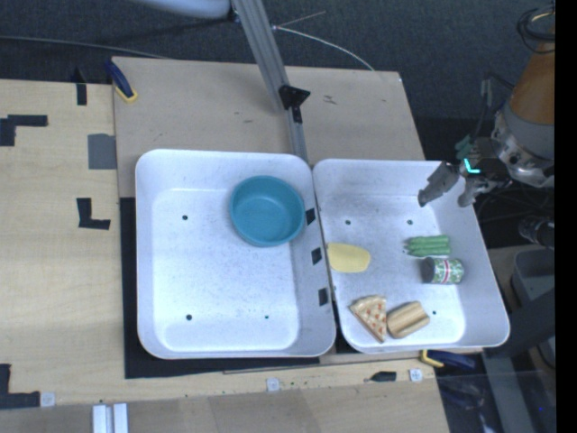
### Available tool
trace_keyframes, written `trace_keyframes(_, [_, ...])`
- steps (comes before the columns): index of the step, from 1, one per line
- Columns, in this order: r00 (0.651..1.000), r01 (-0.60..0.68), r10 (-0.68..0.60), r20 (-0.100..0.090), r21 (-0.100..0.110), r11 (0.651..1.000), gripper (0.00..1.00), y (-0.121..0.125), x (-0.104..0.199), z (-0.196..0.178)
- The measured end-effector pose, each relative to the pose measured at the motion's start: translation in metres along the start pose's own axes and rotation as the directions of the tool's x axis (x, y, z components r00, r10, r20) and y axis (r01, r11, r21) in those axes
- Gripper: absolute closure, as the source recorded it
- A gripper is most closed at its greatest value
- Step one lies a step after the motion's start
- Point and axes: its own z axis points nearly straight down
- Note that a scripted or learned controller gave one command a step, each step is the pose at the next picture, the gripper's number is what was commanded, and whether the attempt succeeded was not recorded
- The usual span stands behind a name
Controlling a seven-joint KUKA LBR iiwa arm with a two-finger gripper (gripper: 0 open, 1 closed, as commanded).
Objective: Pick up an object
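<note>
Gripper poised over the right bin, nothing in hand

Gripper (pixel 446 188) hung above the far right corner of the right bin (pixel 379 174) when we looked, with the grey arm and its orange band (pixel 534 88) reaching in behind it. We saw two dark fingers (pixel 435 186) spread a little apart with bare bin floor showing between them, so we judged the jaws partly open and holding nothing.

Every candidate lay below the jaws, toward the near side of the same bin. Closest beneath them was a green bundle (pixel 426 244), and just beyond it, nearly touching, a small can (pixel 443 271) on its side. Off to the jaws' left sat a yellow piece (pixel 348 258), well apart from the others. Farthest away, by the near rim, a pizza slice (pixel 370 316) rested against a bread roll (pixel 407 318). A blue bowl (pixel 267 210) sat in the left bin (pixel 162 242), across the divide.

We judged the step in hand to be the approach. To do it well, we would have chosen one item standing clear of its neighbours; the yellow piece looked the safest. The green bundle was nearer, but the can beside it risked catching a finger. We would have centred the jaws over the target, turned them across its narrow side, and descended straight before closing.
</note>
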Motion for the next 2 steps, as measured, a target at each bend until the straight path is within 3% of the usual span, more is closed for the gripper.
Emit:
trace_keyframes(1, [1.0,0.0,0.0,0.0,-0.001,1.0,0.0,0.0,0.0,0.0])
trace_keyframes(2, [1.0,0.0,0.0,0.001,0.003,1.0,0.0,-0.004,0.005,0.044])
